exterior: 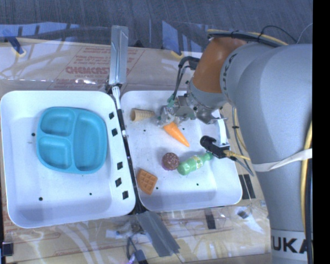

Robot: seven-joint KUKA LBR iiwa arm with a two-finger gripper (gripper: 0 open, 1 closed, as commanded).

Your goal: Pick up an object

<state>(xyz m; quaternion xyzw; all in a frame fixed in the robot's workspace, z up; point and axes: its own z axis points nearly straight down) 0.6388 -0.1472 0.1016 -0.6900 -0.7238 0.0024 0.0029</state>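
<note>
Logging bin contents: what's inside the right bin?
Right bin holds a cone, a carrot, a brown ball, a green bottle and a waffle. The arm covers the bin's upper right corner, so anything there is hidden.

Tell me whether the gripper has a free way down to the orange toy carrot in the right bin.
Probably yes. The gripper hangs just above the orange toy carrot, whose top is uncovered; the ice-cream cone and brown ball lie apart from it.

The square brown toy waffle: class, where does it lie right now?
The square brown toy waffle lies in the right-hand white bin, at its front-left corner, beside the divider and just left of the round brown ball.
</note>
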